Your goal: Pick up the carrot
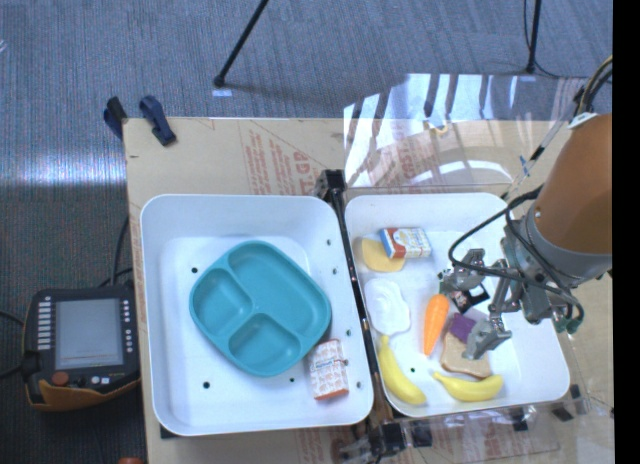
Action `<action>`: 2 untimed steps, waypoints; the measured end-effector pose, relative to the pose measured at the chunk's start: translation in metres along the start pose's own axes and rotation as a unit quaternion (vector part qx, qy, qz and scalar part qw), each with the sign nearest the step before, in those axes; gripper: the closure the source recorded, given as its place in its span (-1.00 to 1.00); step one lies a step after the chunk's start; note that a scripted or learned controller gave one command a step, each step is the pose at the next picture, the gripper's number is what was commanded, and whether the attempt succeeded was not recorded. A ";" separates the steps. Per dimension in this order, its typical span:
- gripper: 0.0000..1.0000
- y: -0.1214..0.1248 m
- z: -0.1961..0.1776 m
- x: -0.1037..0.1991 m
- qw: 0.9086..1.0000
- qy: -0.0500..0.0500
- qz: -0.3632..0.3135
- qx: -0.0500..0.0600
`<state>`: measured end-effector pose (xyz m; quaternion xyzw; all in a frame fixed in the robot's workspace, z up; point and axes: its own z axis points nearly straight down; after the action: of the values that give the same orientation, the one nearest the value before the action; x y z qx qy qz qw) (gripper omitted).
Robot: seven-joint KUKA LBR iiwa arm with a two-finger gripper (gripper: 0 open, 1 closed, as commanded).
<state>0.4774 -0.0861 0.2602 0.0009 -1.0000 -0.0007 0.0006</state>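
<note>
Now, two white bins stand side by side: the left bin [160,252] is well apart from the pincer [478,322], and the right bin [540,372] lies under it. One teal tray [260,307] with three compartments rests in the left bin, with one small carton [327,369] near it. Around the pincer I count two bananas, the left banana [400,377] and the front banana [470,387], one white piece [388,307], one box [405,243], and one purple piece [463,328]. The one carrot [435,322] lies just left of the pincer, apart from it. How far the pincer is open, I cannot tell; nothing shows in its grasp.
</note>
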 end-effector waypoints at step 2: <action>-1.00 0.002 0.172 -0.022 0.994 -0.004 0.109 0.002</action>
<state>0.4991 -0.0835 0.0885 -0.1079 -0.9942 0.0013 -0.0028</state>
